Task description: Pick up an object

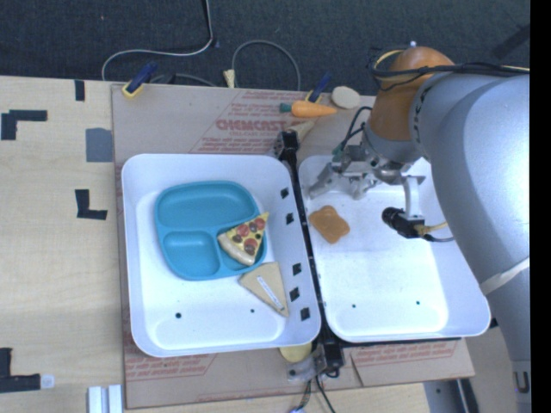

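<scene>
Lying just below the hand [330, 179], the brown piece [329, 224] sits apart.

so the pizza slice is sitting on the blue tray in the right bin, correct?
Not quite: the pizza slice does sit on the blue tray, but that tray is in the left bin, not the right one. The camera view shows this.

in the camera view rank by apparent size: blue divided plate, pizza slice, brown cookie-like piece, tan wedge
1. Blue divided plastic plate, clearly largest.
2. Pizza slice with red toppings and plain tan wedge look alike; not ranked apart.
3. Brown cookie-like piece, smallest, though only slightly.
</scene>
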`<control>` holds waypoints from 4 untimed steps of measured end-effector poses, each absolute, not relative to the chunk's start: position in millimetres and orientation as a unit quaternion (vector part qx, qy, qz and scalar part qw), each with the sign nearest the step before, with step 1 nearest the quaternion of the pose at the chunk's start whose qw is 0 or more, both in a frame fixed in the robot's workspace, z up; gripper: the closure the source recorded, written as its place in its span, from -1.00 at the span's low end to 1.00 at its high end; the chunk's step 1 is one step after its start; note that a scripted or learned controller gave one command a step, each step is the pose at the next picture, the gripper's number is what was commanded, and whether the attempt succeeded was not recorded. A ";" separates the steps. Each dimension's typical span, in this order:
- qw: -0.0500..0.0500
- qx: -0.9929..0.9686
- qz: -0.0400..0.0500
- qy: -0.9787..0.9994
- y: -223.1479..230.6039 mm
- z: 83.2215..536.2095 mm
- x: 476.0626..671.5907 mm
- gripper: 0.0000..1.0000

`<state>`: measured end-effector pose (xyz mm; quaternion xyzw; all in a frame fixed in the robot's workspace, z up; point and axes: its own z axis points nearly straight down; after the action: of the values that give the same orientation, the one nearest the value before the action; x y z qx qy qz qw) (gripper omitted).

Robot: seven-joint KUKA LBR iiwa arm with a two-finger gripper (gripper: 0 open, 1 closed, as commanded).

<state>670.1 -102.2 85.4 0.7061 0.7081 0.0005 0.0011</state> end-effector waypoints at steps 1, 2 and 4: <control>0.003 0.707 0.001 0.707 -98.7 87.1 607.3 -1.00; 0.002 0.706 0.001 0.708 -103.6 85.6 663.4 -1.00; 0.002 0.707 0.000 0.708 -94.5 86.0 642.7 -1.00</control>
<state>642.7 -94.5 86.0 0.7066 0.7076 0.0000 0.0019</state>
